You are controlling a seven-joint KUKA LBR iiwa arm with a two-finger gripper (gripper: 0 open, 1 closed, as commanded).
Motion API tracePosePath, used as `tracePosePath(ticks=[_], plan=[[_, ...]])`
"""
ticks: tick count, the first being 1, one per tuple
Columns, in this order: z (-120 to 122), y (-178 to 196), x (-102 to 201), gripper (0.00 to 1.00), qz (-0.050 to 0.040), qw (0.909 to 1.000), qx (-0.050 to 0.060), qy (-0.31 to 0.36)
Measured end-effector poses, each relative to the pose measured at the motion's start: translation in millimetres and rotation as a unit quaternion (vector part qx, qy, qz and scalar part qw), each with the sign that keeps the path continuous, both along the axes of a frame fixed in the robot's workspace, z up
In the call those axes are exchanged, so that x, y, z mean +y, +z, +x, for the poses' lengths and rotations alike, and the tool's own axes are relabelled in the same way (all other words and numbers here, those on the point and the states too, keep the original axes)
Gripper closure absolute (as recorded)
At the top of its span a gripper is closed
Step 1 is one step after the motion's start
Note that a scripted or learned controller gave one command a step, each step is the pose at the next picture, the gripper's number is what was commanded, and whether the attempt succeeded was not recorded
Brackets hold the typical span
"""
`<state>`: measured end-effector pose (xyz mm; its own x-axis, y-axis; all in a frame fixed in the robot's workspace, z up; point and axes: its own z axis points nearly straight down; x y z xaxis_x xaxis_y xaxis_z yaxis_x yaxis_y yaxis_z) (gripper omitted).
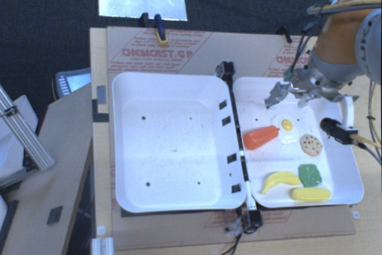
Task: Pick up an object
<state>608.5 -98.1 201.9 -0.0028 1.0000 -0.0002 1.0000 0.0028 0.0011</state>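
1. My arm (346,33) reaches in from the right and ends above the far part of the right bin (358,188).
2. My gripper (286,94) hangs over the bin's bare white floor, near its far edge. Whether it is released or clenched, I cannot tell. No object shows between its tips.
3. The right bin holds six toy food items, all lying on its floor:
   - a carrot (261,137), orange-red, near the divider between the bins, its thick end toward the left;
   - a fried egg (287,127), white with a yellow yolk, touching the carrot's narrow end and nearest to my gripper;
   - a cookie (310,144), round and speckled, just right of the egg;
   - a banana (280,180), yellow and curved, toward the near edge;
   - a green piece (309,174), just right of the banana;
   - a yellow piece (311,193), oblong, touching the green piece on its near side.
4. The left bin (173,140) sits beside the right one on the table (98,146).
5. No item is lifted; each rests apart from my gripper.
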Motion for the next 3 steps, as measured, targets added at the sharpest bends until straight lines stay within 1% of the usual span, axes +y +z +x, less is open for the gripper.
tracePosePath(ticks=[1, 2, 3], plan=[[-64.6, 91.8, 7.2, 0.00, 0.0003, 1.0000, -0.002, -0.001], [-48.5, 224.3, 58.8, 0.00, 0.0003, 1.0000, -0.009, 0.004], [-49.5, 226.8, 55.5, 1.00, -0.0005, 1.0000, -0.003, 0.003]])
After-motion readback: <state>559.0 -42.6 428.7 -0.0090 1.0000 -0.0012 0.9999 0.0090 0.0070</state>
